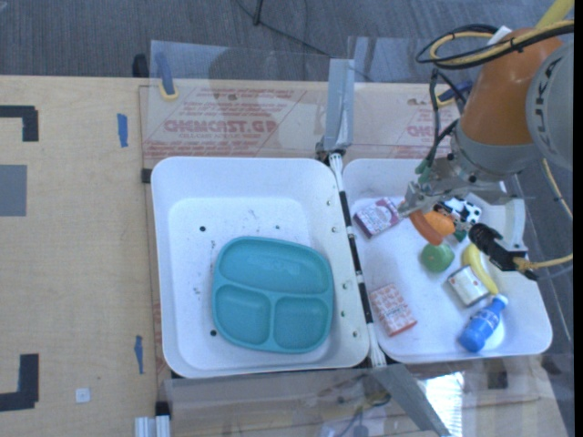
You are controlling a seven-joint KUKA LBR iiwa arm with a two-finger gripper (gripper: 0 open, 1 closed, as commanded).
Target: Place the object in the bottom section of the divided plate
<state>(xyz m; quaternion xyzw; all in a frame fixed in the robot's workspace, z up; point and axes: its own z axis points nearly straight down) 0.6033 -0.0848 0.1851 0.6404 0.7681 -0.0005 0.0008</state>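
Observation:
A teal divided plate (271, 291) lies in the left bin (173, 208), with one wide section at its far side and two smaller ones at its near side; nothing lies in them. My gripper (426, 195) hangs low over the right bin (537, 330), at its far middle. It is right above an orange object (434, 227) and beside a pink packet (375, 217). Whether it touches either one cannot be made out. The arm's grey body and orange band (496, 89) rise behind it.
The right bin also holds a green round object (437, 258), a banana (480, 267), a small white box (466, 288), a blue bottle (481, 324), a red-patterned packet (393, 308) and a small black-and-white item (467, 211). A rim (351, 244) divides the bins.

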